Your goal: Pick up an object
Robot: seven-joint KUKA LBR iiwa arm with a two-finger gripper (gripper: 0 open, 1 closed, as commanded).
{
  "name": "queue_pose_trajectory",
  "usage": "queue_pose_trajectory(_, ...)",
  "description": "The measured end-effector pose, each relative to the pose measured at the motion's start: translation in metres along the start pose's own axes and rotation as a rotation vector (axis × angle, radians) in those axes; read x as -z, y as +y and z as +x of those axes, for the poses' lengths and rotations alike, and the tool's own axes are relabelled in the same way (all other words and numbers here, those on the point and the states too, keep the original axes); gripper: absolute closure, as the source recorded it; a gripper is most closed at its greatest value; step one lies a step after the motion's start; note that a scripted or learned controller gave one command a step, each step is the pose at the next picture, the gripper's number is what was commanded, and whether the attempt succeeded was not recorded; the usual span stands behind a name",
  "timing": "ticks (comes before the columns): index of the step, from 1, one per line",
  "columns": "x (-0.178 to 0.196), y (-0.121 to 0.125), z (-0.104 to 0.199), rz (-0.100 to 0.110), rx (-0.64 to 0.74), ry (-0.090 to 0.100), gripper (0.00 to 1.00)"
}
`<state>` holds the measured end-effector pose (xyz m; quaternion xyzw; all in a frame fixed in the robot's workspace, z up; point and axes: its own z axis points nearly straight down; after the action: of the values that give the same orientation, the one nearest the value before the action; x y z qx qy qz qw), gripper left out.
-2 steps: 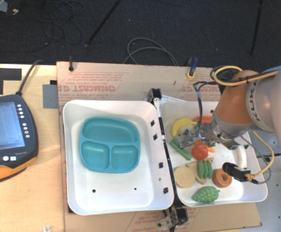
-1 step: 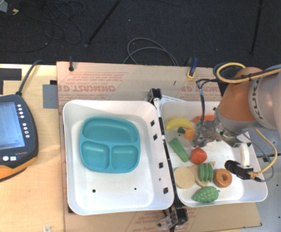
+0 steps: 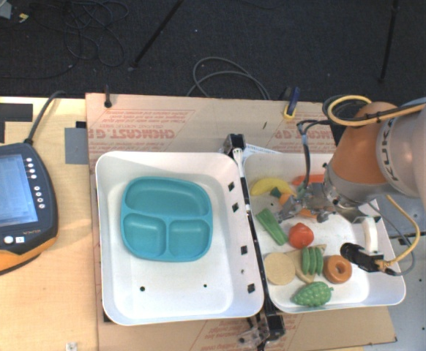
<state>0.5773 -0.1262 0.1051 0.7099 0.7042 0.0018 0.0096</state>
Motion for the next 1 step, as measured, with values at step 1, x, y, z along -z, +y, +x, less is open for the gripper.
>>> queue_pose_trajectory(1,-0.0174,-0.0447,0.0251,0.023,0.007,0.015,0.00)
